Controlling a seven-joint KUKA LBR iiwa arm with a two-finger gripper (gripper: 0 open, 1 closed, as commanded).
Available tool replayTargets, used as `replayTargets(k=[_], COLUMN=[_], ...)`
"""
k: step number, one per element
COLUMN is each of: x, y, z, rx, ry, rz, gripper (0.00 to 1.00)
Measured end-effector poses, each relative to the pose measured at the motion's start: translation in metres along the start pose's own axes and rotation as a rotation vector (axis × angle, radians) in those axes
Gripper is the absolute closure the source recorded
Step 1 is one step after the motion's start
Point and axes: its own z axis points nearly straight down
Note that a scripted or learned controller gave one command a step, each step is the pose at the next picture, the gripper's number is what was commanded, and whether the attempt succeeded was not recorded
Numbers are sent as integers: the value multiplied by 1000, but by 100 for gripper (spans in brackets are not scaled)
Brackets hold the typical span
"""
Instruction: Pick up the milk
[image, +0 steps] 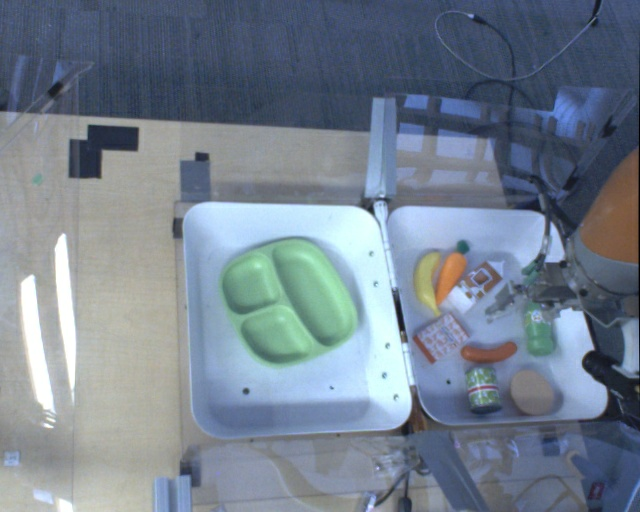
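- Camera view: two white bins sit side by side at mid-frame. The left bin (210, 400) holds a green divided plate (289, 300).
- The right bin (430, 225) holds a banana (427, 280), a carrot (450, 277), a red packet (441, 337), a sausage (489, 351), a green can (484, 389) and a tan round thing (533, 393), too blurred to name.
- The milk (476, 285) is a small white-and-brown carton lying near the bin's middle, touching the carrot's lower end; its label is too small to read.
- The gripper (530, 290) hangs at the right edge of the bin, just right of the milk, above a green bottle (540, 331). It is blurred, and whether it is apart or together cannot be told.
- The arm (612, 235) is cut off by the frame's right edge.
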Motion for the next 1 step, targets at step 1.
replayTargets(k=[1], x=[3], y=[53], z=[13], rx=[-1], ry=[1], rz=[-26], gripper=[0])
